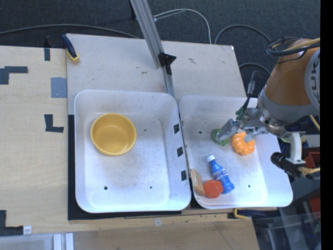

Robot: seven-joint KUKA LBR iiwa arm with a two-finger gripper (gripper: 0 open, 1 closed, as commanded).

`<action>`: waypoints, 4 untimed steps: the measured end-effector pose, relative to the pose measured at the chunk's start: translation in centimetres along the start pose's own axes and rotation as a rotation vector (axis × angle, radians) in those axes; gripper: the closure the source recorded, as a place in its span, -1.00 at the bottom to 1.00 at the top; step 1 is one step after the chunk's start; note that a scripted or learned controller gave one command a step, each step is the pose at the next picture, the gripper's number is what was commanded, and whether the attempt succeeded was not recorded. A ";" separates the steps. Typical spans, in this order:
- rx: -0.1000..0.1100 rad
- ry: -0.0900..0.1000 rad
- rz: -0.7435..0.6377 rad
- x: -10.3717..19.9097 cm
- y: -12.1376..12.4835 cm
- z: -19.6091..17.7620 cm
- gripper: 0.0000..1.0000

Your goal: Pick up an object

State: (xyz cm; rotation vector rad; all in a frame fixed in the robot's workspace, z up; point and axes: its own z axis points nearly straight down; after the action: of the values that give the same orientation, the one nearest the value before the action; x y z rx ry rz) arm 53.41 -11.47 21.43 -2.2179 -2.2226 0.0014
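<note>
Gripper (228, 133) low in the right bin (260, 191), mid-right of frame, finger spread impossible to tell | orange object (243, 143) just right of it | green object (217, 136) at its tip | blue bottle (220, 174), red object (212, 188) lower | yellow bowl (113, 134) in left bin (130, 191)

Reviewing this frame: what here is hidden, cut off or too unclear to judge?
- End effector: open or shut is unclear; blurred, wrist overhangs it.
- Green object: identity unclear, small and partly under the end effector.
- Orange object: contact with the end effector unclear.
- Brown item: partly behind the red object.
</note>
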 end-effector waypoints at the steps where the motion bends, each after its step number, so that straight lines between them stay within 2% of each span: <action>1: 0.000 0.000 0.000 0.0 0.0 0.0 -1.00; 2: 0.005 0.000 0.001 0.3 0.0 4.4 -1.00; 3: 0.007 0.000 0.002 -0.2 -0.4 10.7 -1.00; 4: -0.001 -0.001 0.001 -0.2 -0.3 12.4 -1.00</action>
State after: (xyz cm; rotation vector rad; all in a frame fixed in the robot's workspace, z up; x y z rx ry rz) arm 53.05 -11.63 9.04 -2.2204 -2.2225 0.0008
